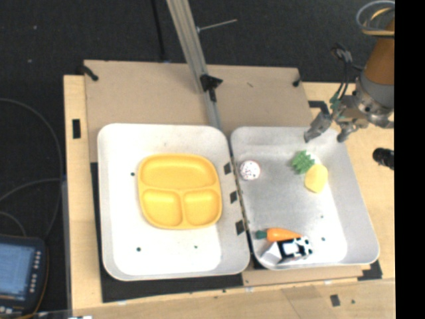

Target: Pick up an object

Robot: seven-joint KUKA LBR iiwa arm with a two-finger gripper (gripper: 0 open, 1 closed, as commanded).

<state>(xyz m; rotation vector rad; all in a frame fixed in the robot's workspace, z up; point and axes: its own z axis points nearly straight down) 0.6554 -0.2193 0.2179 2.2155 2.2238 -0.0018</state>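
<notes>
Smooth yellow 3-compartment tray (179, 190) in L bin; open claw (330, 129) over R bin.

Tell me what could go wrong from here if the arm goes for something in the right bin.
1. The green toy and the yellow piece touch, so a grasp on one may nudge or drag the other.
2. The carrot and the black-and-white item lie against the right bin's near rim, leaving little room for fingers.
3. The gripper, open, hangs at the far rim; a steep descent there could clip the wall.
</notes>
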